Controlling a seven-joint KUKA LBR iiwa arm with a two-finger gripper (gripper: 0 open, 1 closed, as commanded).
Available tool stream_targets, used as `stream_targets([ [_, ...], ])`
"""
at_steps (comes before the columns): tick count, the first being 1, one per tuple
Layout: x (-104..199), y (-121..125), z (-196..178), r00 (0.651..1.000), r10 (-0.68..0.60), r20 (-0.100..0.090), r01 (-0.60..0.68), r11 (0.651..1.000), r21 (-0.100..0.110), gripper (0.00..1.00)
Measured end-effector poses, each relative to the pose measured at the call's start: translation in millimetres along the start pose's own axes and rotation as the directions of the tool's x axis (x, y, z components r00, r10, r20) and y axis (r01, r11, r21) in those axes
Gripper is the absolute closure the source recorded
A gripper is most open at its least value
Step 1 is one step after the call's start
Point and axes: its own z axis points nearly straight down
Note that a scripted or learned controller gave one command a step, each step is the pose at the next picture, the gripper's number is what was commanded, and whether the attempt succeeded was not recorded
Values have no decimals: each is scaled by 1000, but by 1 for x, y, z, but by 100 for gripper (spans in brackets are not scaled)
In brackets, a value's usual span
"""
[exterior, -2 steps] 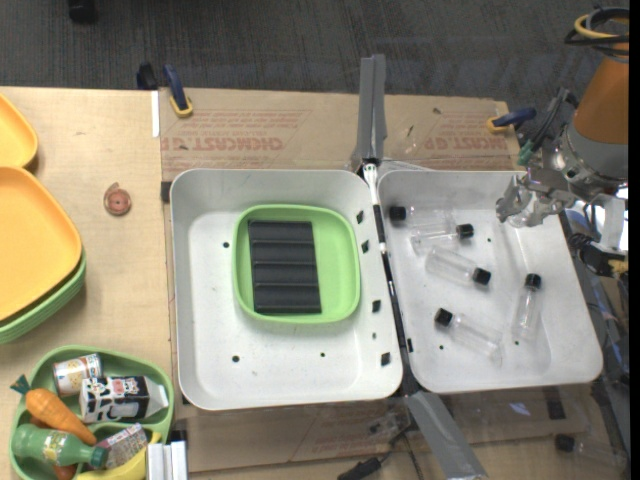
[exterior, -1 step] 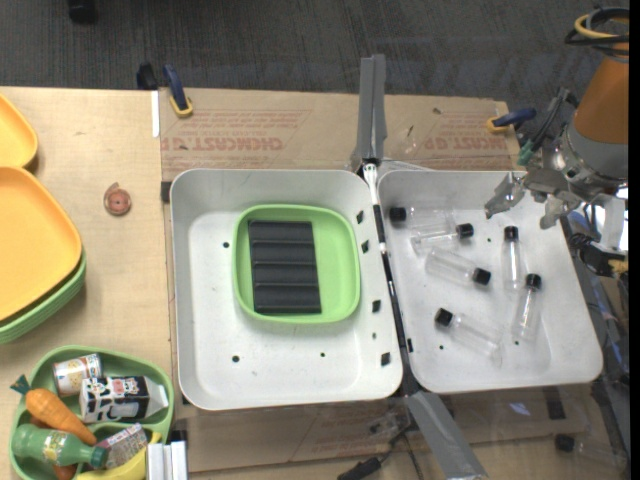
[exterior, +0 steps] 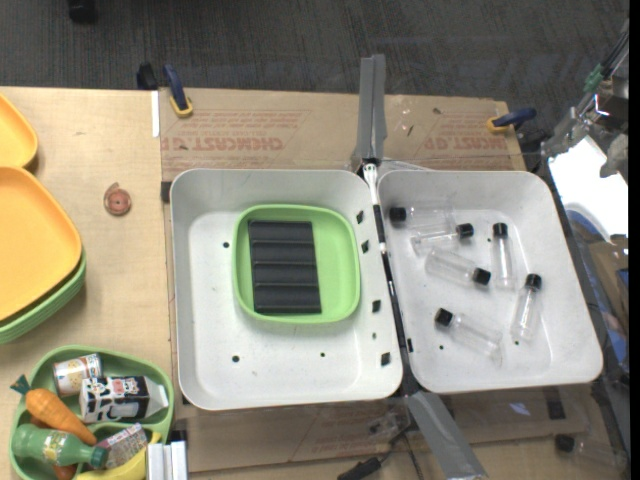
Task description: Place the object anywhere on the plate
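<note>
- Claw state: could not tell whether it was apart or together; nothing was seen clamped in it.
- Arm reaches in from the right, so I judged the right bin (exterior: 565,363) to be on the claw's near side and the left bin (exterior: 200,368) beyond it.
- Task's thing was likely one of the vials (exterior: 472,334): six lay scattered flat on the near bin's floor, mostly apart from each other.
- Look: small clear tubes with black caps, bodies nearly lost against the white floor, caps the only strong visual cue.
- Handling, by my judgement: light, stiff, smooth and round, so prone to rolling or squirting out of a pinch. Glass or plastic was unclear, so treat as fragile.
- Best hold: across the tube body mid-length, pinch square to the axis; the one farthest from the bin walls looked easiest.
- Green plate (exterior: 345,268) sat in the far bin, with a black ribbed block (exterior: 285,266) covering most of it, leaving bare rim only.
- No vial was on the plate yet.
</note>
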Motion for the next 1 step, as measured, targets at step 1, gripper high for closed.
stream_targets([
  [1, -12, -21, -98, 993, 120, 0, -120, 993, 2, 0],
])
